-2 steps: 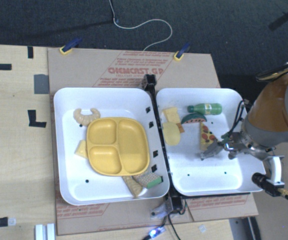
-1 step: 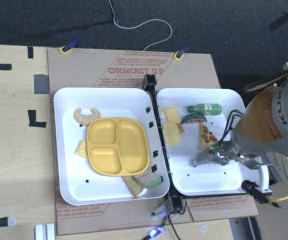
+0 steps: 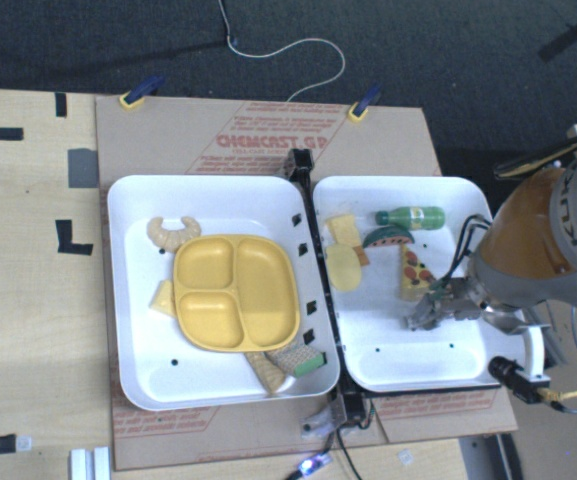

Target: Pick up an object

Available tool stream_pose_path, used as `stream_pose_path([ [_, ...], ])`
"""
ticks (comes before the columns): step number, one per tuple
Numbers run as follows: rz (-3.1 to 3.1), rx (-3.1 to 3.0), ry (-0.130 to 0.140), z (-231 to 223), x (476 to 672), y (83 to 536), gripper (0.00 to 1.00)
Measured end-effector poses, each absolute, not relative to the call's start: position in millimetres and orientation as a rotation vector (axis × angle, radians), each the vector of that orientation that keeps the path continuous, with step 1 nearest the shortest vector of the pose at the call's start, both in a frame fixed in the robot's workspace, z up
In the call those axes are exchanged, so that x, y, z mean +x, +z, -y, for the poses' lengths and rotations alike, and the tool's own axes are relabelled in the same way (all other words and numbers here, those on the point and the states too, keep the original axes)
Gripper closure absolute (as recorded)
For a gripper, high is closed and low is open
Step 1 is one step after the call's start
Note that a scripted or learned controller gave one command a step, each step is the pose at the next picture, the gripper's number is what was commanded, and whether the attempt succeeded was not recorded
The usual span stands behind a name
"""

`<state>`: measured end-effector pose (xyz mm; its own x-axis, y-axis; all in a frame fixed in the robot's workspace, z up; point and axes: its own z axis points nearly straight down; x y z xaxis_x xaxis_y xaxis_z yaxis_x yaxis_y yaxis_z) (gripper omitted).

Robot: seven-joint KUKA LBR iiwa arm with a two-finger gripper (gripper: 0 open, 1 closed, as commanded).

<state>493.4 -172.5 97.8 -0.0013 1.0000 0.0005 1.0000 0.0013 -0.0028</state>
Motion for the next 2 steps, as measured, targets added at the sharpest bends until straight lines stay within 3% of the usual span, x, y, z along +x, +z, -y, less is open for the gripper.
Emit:
stream_pose_path([
  [2,2.225,-2.223,-0.002,180,494.0,199,1.0],
])
